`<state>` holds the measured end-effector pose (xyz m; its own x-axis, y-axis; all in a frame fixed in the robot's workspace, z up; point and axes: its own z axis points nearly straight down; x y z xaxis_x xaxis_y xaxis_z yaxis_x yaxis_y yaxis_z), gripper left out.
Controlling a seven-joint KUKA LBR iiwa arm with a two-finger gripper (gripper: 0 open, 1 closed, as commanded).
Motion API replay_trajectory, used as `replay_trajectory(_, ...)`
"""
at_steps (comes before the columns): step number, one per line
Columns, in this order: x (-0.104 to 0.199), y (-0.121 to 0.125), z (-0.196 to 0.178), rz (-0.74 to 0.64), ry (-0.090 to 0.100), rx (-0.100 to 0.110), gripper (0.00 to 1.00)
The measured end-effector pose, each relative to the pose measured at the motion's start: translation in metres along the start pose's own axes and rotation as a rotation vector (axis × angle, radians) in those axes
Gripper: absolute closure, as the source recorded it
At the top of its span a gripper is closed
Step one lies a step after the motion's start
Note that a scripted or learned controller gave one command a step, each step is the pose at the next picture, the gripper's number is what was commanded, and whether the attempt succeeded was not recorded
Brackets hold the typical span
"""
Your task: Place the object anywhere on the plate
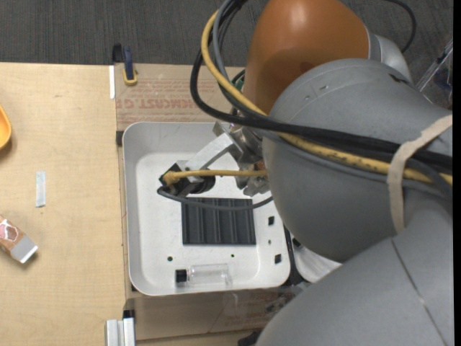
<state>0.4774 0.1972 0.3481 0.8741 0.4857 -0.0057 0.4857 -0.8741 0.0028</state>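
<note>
My arm fills the right of the camera view and hangs low over the left white bin [140, 193]. The gripper [241, 166] sits at the bin's upper middle, mostly covered by the wrist. A dark grey ribbed rectangular piece [218, 222] lies flat in the bin's middle, just below the gripper. Near the bin's front wall lies a clear tube with a black cap [204, 274]. A white rounded edge [315, 264], possibly the plate, peeks out under the arm at the lower right; the rest of it is hidden.
The wooden bench top left of the bin carries a small grey strip [41, 189], a wrapped brown and white item [16, 240] and an orange thing [3, 128] at the left edge. A blue clamp [127, 63] stands behind the bin.
</note>
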Motion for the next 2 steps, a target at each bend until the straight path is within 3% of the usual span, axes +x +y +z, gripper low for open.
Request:
replay_trajectory(1,0.076,0.007,-0.001,-0.135,-0.001,0.001,1.00)
replay_trajectory(2,0.026,-0.016,-0.018,0.211,0.004,0.000,1.00)
